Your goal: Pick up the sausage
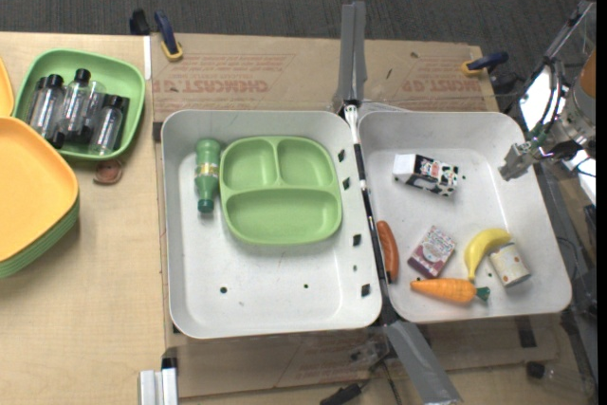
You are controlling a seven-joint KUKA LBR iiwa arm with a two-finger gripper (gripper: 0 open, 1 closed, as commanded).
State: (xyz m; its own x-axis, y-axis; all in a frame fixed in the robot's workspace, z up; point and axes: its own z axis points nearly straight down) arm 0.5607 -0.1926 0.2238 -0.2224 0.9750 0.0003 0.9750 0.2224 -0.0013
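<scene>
The sausage is a thin reddish-brown link lying along the left wall of the right bin, near the bin's front. My gripper hangs at the right bin's right rim, far to the right of the sausage and a little behind it. Nothing shows between its fingers.
The right bin also holds a black-and-white milk carton, a pink packet, a carrot, a banana and a small tan can. In the left bin sit a green divided plate and a green bottle.
</scene>
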